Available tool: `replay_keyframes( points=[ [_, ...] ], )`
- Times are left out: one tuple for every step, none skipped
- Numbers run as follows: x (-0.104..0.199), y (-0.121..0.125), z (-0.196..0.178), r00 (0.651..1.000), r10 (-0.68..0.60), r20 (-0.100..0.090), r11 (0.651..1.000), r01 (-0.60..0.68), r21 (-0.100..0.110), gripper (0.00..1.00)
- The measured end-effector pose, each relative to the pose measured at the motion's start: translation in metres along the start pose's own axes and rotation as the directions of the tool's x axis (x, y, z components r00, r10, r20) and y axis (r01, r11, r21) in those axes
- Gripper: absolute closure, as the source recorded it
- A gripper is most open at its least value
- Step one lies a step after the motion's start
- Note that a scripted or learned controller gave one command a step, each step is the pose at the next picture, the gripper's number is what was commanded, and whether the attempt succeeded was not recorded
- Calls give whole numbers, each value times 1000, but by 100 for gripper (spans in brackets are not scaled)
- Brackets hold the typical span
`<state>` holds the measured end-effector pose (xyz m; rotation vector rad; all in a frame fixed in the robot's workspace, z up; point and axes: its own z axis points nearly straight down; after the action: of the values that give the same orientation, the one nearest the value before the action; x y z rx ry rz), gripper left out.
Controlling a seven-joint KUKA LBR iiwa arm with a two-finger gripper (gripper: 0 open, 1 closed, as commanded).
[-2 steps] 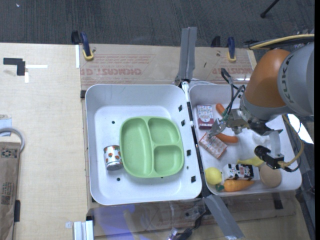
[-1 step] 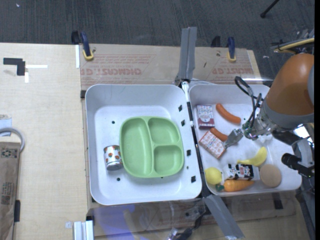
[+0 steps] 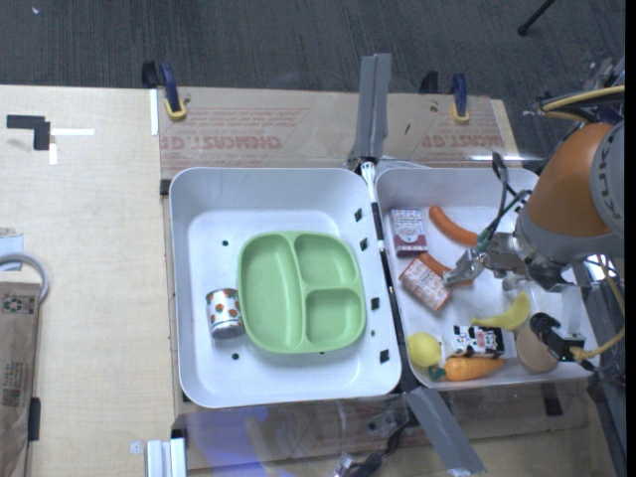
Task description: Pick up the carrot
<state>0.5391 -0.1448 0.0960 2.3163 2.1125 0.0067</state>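
Toward the front wall of the right bin [image 3: 497,172], the carrot [image 3: 474,368] lies on its side, orange body pointing along that wall, with a lemon [image 3: 424,349] touching or just beside its blunt end and a small black-and-white carton [image 3: 476,341] just behind it. A banana [image 3: 512,313] rests farther back and to the arm's side of the carrot.

The gripper [image 3: 467,269] hangs well behind the carrot, over the middle of the bin, close to a red-and-white packet [image 3: 425,283]. Its fingers appear drawn near together with nothing between them, though their exact gap is too small to judge firmly. A sausage-like orange item [image 3: 454,226] lies farther back still and is the likely confusion for the target.

Step in hand, as judged: travel to the carrot before any descent. A sound approach would carry the gripper forward past the carton, spread the fingers, and turn them so they straddle the carrot across its narrow width, away from the lemon end. Crowding is the chief risk: a finger landing on the carton or the bin's front wall would block closure. The left bin [image 3: 199,197], with its green divided plate [image 3: 301,291] and small can [image 3: 226,312], plays no part.
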Motion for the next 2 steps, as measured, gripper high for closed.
replay_keyframes(
  points=[
    [-22,84,5,997,75,1,997,-75,9,0],
    [-11,103,13,919,-394,-19,917,394,69,0]
  ],
)
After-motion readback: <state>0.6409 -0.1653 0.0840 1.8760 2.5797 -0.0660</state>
